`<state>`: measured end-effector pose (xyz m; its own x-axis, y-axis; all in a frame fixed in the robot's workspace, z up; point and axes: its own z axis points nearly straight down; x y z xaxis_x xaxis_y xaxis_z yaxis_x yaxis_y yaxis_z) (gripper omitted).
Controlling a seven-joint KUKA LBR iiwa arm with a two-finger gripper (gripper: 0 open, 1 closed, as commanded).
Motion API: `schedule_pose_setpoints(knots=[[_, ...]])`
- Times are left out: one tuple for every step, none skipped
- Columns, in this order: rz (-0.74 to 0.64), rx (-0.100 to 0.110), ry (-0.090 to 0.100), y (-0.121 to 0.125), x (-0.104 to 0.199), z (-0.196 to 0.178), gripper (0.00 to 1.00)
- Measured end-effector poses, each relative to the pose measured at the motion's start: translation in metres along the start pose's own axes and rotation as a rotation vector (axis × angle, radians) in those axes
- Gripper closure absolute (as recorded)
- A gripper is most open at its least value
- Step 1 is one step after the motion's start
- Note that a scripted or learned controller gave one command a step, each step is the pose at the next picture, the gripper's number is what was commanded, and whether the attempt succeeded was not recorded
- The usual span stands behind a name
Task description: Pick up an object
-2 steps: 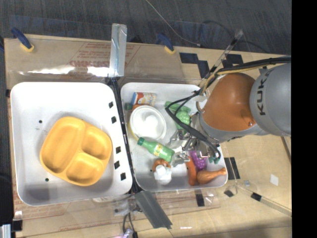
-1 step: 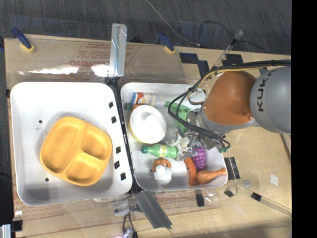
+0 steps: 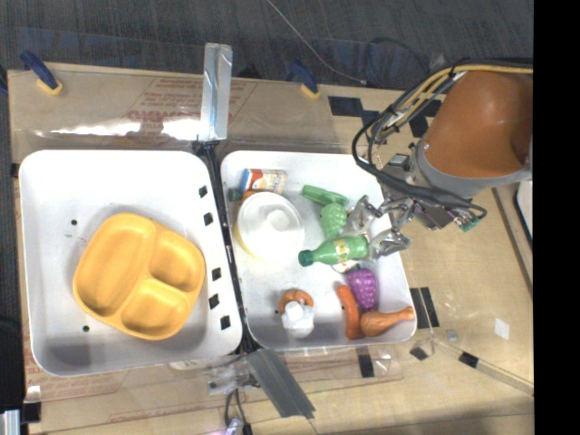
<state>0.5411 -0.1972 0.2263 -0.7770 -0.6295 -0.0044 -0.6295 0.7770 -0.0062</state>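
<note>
The right bin (image 3: 399, 175) holds several toy foods. A green bottle (image 3: 333, 252) with a yellow label lies on its side in the middle. Above it sits a green pepper-like toy (image 3: 330, 210). My gripper (image 3: 378, 226) hangs over the bin's right side, just right of the pepper and above the bottle's base. Its fingers (image 3: 364, 209) stand open, with nothing between them. Purple grapes (image 3: 363, 286), an orange carrot (image 3: 348, 310) and a brown drumstick (image 3: 390, 318) lie below the bottle.
A white bowl (image 3: 268, 222) and a small can (image 3: 264, 181) sit at the right bin's left side, with a white and orange toy (image 3: 296, 310) near its front. The left bin (image 3: 45, 188) holds a yellow divided plate (image 3: 139, 275). Cables loop by the wrist (image 3: 399, 120).
</note>
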Motion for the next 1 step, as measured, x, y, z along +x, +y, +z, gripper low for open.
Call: schedule_pose_setpoints(knots=[[-0.02, -0.008, 0.003, 0.0342, -0.0814, 0.0343, 1.0]])
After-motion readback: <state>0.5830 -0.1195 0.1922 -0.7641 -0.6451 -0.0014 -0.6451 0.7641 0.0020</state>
